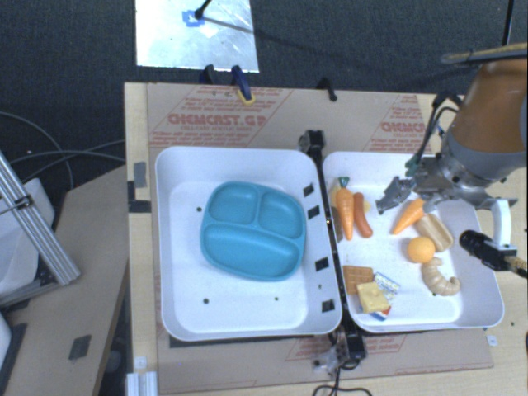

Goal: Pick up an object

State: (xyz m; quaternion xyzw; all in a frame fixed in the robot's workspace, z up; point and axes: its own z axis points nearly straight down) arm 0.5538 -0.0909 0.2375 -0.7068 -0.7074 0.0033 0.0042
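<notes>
The gripper (398, 195) hangs with jaws apart, holding nothing; the carrot (407, 216) lies just beside it. It should centre over the carrot before closing.

One camera is fixed above the bench (272, 110) and looks down at a slant, so the far edge of the bench is at the top of the picture. It stands far enough to take in both white bins, the left bin (177, 246) and the right bin (474, 304), with dark floor around. The arm (495, 114) enters from the right side.
</notes>
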